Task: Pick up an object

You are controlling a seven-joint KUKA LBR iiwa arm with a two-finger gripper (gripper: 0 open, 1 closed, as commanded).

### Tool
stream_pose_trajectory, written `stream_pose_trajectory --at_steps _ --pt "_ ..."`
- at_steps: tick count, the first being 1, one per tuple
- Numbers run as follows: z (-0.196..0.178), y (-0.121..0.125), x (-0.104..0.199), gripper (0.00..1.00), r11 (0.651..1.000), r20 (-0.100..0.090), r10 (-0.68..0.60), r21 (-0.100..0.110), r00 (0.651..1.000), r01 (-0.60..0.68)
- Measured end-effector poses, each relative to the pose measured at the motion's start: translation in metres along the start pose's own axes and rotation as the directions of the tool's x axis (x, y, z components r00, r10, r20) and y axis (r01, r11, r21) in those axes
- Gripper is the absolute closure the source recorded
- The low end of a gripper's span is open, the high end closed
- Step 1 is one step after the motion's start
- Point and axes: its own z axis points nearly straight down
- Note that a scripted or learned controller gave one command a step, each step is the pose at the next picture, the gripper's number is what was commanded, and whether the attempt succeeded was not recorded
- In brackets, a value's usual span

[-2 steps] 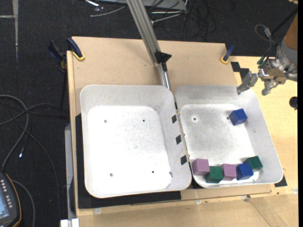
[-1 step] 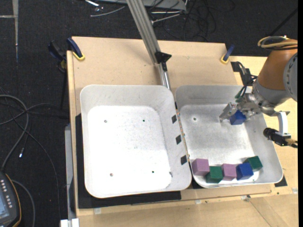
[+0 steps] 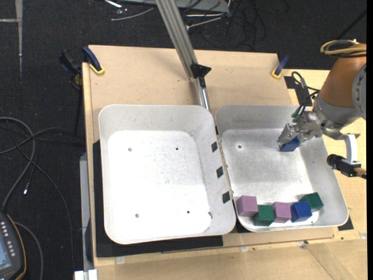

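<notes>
Table (image 3: 145, 74): wooden, carrying two white bins side by side.
Left bin (image 3: 111, 174): beside the right bin.
Right bin (image 3: 256, 162): landmark for everything below.
Arm (image 3: 344, 89): reaching over the right bin's far right part.
Fingers (image 3: 289, 139): closed on a blue block (image 3: 289, 146), raised above the right bin's floor.
Other blocks: purple block (image 3: 248, 205), green block (image 3: 265, 214), pink block (image 3: 282, 210), second blue block (image 3: 301, 209), dark green block (image 3: 313, 201), lined along the right bin's near wall.

No text, label, brand, number or sign can be read anywhere. The small dark tabs (image 3: 220, 171) along the seam between the two bins carry no marks that can be made out. The device (image 3: 10, 251) at the lower left edge has a lit panel, but whatever stands on it is too small and blurred to read.
</notes>
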Motion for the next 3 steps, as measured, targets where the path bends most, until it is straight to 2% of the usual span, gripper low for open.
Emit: stream_pose_trajectory --at_steps 1,2,3 --pt "0.013 0.001 0.072 1.00 1.000 0.001 -0.007 -0.008 1.000 0.007" --pt "-0.088 0.018 0.139 1.00 1.000 -0.003 -0.009 -0.007 1.000 0.009" --pt "-0.082 0.028 0.231 1.00 1.000 -0.005 -0.012 0.001 1.000 0.012"
